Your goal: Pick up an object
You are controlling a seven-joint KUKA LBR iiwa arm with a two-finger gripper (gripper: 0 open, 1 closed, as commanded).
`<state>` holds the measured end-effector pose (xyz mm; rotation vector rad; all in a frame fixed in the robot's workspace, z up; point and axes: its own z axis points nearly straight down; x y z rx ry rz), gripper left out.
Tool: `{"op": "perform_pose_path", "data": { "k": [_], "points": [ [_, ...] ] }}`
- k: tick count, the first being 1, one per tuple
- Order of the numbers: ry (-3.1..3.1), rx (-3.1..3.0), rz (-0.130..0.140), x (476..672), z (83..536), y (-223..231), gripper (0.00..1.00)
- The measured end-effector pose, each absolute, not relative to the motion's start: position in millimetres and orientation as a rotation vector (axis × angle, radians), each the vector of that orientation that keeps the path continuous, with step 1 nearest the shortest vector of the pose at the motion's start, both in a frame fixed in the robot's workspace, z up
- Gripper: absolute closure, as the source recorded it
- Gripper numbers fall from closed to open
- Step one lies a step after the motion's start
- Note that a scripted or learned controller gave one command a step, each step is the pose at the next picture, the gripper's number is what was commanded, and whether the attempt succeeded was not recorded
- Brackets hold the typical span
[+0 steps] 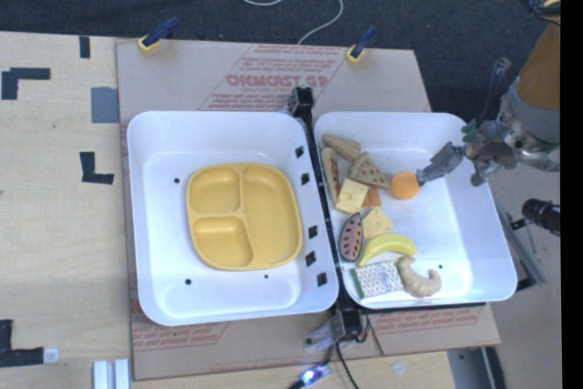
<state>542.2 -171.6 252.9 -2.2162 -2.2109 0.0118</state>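
Note:
The right bin holds several toy foods along its left half: an orange ball, a brown wedge, a yellow cheese block, a watermelon slice, a banana, a tan shrimp-like piece and a small printed packet. My gripper hangs over the bin's upper right part, just right of the orange ball. It is open, with one finger slanting toward the ball. Nothing sits between its fingers.
The left bin contains a yellow divided plate. A black clip hinge joins the two bins at the top. Both bins rest on a cardboard sheet on the bench. The right bin's floor right of the foods is bare white.

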Motion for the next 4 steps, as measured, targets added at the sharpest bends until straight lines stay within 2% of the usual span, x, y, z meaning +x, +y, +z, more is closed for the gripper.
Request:
{"op": "perform_pose_path", "data": {
  "k": [1, 2, 4],
  "points": [
    [-2.222, -2.219, 0.002, 544.5, 259, -171, 0.0],
    [-2.219, -2.218, 0.006, 550.4, 203, -178, 0.0],
    [-2.218, -2.217, 0.003, 542.9, 95, -181, 0.0]
  ]
}}
